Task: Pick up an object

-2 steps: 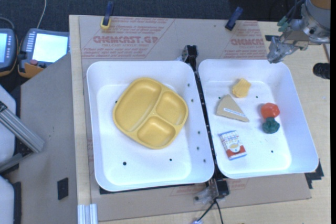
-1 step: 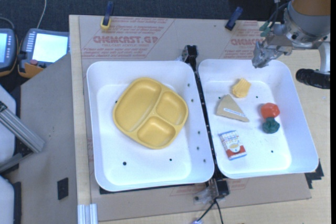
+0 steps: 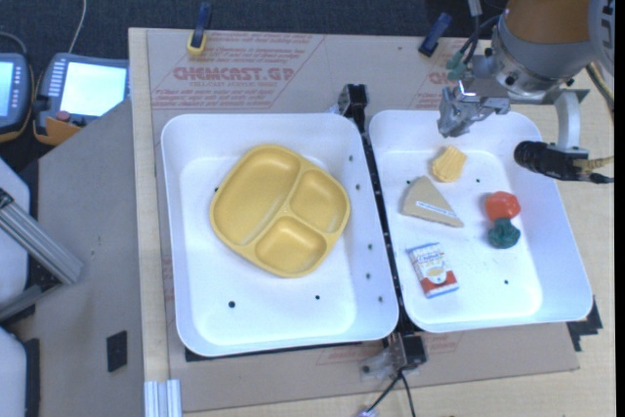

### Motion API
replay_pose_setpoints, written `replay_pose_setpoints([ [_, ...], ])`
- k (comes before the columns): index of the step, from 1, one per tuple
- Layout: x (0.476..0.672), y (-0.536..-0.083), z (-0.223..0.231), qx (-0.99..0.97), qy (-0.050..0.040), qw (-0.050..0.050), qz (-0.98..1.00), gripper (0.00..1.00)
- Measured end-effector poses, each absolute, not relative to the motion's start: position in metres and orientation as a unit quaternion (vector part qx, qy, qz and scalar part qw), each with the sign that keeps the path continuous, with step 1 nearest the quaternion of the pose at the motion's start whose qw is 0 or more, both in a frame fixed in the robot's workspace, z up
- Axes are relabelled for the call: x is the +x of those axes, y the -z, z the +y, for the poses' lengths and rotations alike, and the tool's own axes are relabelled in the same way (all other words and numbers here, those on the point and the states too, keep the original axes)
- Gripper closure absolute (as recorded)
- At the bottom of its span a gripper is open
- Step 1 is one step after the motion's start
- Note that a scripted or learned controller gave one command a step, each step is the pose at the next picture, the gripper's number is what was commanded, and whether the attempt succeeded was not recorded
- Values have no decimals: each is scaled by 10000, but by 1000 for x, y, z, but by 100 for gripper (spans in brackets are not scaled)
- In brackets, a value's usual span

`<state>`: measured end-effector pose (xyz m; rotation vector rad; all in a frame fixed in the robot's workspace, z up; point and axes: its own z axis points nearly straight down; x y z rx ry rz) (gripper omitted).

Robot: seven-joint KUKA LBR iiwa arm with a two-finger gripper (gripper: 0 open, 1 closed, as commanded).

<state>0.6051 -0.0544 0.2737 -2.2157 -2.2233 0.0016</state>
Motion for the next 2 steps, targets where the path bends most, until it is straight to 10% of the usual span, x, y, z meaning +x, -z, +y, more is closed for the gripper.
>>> replay_pose_setpoints([
  [2, 564, -239, 51, -7049, -6, 21, -7093, 100],
])
